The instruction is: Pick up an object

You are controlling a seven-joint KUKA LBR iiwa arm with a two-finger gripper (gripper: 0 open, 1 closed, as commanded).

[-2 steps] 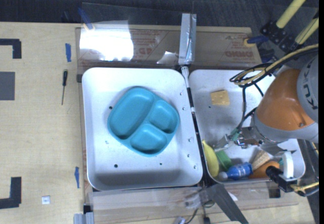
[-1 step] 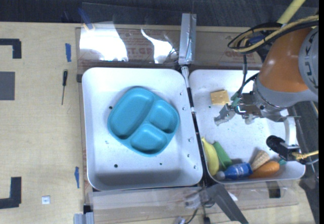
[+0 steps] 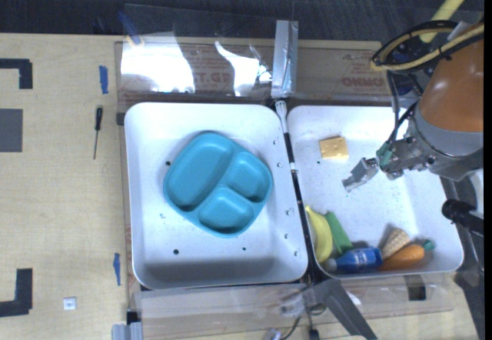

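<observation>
Two white bins sit side by side; the right bin point(image 3: 453, 211) holds cheese point(image 3: 334, 148) — light, stiff, best pinched across its flat sides. Gripper point(image 3: 358, 175) hovers beside it — whether wide or narrow, I cannot tell.

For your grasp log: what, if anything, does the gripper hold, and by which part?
Nothing is held. The gripper hangs above bare floor of the right bin, apart from the cheese piece.

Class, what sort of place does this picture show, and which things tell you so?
Probably a robotics lab test bench: a gripper over two white bins, toy food like the banana, and a blue divided plate.
</observation>
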